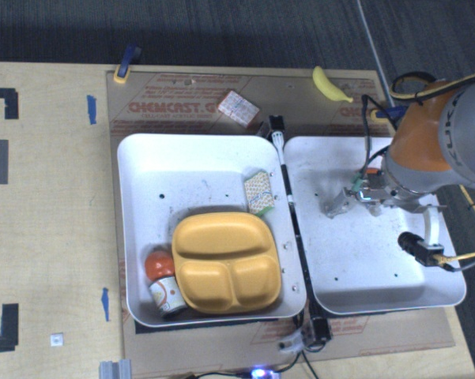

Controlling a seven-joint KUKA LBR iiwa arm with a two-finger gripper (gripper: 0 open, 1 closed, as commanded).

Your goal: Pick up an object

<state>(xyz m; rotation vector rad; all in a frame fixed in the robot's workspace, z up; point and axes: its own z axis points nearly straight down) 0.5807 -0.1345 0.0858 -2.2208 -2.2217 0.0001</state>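
Yellow tray [225, 260] half hiding orange-capped bottle [163, 281], end effector [337, 204] over right bin [356, 290], finger state unclear

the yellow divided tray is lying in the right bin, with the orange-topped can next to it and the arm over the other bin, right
Not quite. The camera view shows the yellow divided tray lying in the left bin, not the right one. The rest holds: the orange-topped can sits next to it, and the arm is over the other bin, the right bin.
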